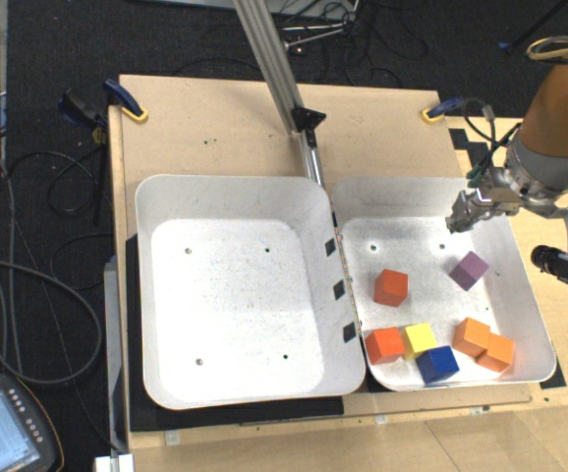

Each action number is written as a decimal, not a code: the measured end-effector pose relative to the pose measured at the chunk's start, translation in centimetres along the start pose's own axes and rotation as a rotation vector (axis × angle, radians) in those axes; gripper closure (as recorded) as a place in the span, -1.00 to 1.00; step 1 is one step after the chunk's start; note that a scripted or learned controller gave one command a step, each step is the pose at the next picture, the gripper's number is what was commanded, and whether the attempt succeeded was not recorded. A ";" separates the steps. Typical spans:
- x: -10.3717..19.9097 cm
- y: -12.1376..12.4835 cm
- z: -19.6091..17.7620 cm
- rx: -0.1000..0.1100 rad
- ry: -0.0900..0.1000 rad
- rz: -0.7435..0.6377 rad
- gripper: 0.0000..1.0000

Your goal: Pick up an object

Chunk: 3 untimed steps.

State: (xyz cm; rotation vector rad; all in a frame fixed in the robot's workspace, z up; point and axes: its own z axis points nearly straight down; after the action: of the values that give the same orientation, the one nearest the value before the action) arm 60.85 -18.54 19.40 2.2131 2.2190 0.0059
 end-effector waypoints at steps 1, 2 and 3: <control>0.0 0.2 -5.4 0.000 0.000 0.000 1.00; 5.2 -0.8 -4.4 0.009 0.005 -0.005 1.00; 11.4 -0.8 -3.6 0.009 0.005 -0.006 1.00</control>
State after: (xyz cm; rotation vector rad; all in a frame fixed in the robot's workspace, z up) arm 59.96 -7.17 23.01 2.2132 2.2333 0.0014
